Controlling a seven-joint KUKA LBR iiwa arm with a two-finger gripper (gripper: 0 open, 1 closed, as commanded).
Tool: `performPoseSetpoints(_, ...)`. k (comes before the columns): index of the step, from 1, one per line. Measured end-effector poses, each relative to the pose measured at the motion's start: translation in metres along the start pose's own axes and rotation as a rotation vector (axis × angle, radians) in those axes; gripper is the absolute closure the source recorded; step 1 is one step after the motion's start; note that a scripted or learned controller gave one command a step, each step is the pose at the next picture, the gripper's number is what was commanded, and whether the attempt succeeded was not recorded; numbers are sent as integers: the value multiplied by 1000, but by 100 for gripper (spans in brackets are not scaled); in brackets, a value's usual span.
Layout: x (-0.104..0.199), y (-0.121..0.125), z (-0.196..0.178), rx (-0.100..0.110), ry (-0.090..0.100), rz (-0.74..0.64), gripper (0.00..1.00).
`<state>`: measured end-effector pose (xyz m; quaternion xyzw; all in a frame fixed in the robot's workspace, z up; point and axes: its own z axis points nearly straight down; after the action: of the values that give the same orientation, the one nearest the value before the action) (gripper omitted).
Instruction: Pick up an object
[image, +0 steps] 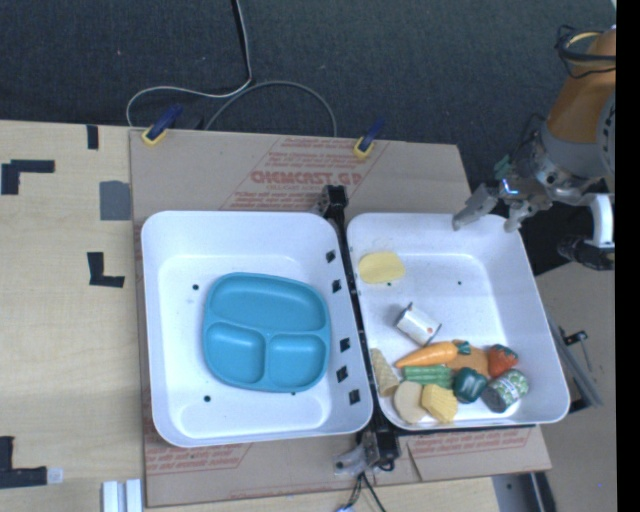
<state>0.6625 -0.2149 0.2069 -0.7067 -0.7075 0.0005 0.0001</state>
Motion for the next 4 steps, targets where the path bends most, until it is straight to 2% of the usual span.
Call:
performPoseSetpoints(1, 68, -27, 52, 7, 4, -4, 0)
performPoseSetpoints(2, 105, -56, 123, -4, -3, -1, 0)
performPoseSetpoints(3, 115, -106, 119, -8, -3, 1, 0)
performPoseSetpoints(4, 67, -19, 95, -10, -4, 0, 0)
